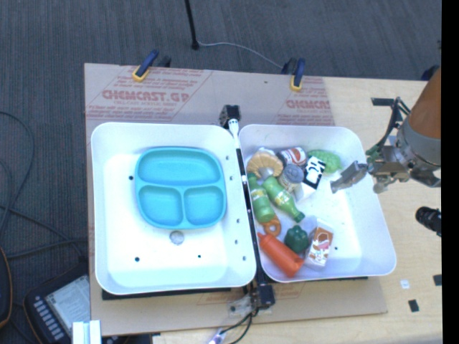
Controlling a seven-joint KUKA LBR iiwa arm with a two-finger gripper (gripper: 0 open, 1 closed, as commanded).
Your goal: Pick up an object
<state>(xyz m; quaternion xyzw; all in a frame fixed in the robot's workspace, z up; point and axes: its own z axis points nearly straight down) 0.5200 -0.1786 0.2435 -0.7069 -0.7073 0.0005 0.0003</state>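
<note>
The right bin (pixel 373 228) holds a pile of toy food along its left side: an orange carrot (pixel 280 255), a green bottle (pixel 281 198), a dark green pepper (pixel 295 237), a small carton (pixel 320 246), a can (pixel 292 156) and a black-and-white piece (pixel 314 169). My gripper (pixel 361 182) hangs over the bin's right part, right of the pile and above bare white floor. Its fingers stand open with nothing between them. The nearest item is the black-and-white piece, a little to its left.
In the left bin (pixel 115 213) lie a blue divided plate (pixel 181 187) and a small grey disc (pixel 176 238). Both bins rest on a cardboard sheet (pixel 150 95) held by two clamps (pixel 146 64) at the back. The wooden bench (pixel 416 278) lies to the right.
</note>
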